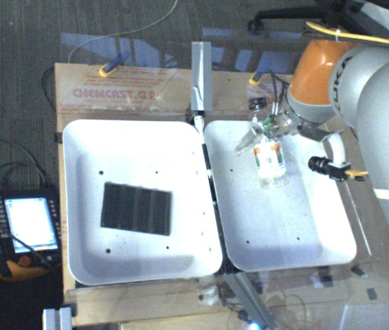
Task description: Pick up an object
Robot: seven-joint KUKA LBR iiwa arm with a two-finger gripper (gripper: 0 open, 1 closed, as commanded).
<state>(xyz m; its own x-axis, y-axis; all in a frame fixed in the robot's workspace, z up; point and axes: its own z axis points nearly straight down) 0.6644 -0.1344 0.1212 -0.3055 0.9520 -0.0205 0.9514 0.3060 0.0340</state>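
Observation:
A small clear bottle (269, 161) with an orange, white and green label lies in the upper part of the right bin (318, 232). My gripper (262, 135) hangs right over the bottle's top end, close to the bin's far wall. From this angle I cannot see whether it touches the bottle. A flat black ribbed rectangle (137, 208) lies in the middle of the left bin (84, 150), far from the gripper.
The grey arm with its orange band (318, 74) fills the upper right and overhangs the right bin's far right corner. A black fitting (321, 164) sticks out at that bin's right rim. A raised divider (208, 177) separates the bins.

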